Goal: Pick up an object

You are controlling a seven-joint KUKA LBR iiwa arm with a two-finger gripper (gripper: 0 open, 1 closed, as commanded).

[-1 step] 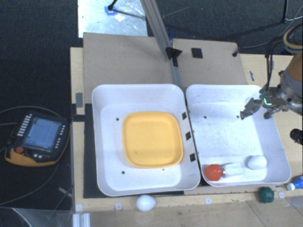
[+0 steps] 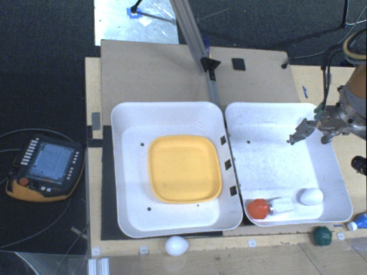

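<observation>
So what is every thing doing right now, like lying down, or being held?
gripper: above the right bin, holding nothing
yellow plate: lying flat in the left bin
red ball: resting in the right bin's near corner
white egg: resting in the right bin by its near wall
second white egg: lying on the bench outside the bins
</observation>
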